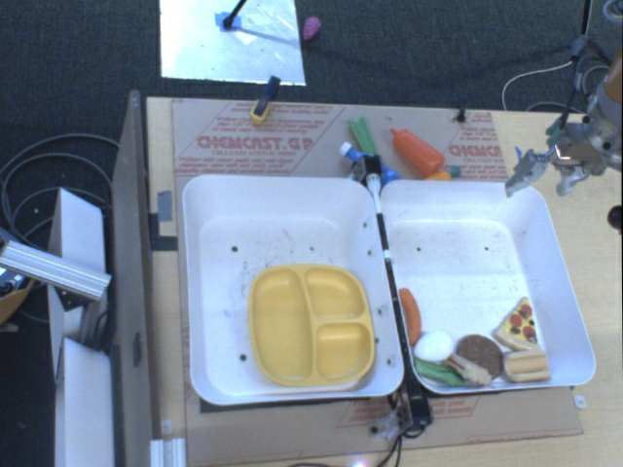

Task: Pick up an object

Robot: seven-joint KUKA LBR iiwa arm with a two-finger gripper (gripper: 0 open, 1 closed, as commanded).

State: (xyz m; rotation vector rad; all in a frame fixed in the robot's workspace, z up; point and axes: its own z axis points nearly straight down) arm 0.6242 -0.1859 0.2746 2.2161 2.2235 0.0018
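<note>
With its two fingers apart and nothing between them, the hand hovers above the right bin's far corner, so it should travel toward the toy foods at the near edge, such as the pizza slice, while the worktop board reads "CHEMCAST GP".

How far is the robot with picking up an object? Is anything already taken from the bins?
Nothing looks done yet. The gripper is above the far right corner of the right bin, its fingers spread with nothing between them. The toy food, such as the pizza slice and the bun, lies at the near edge. Left: reach it, close on one piece, lift.
</note>
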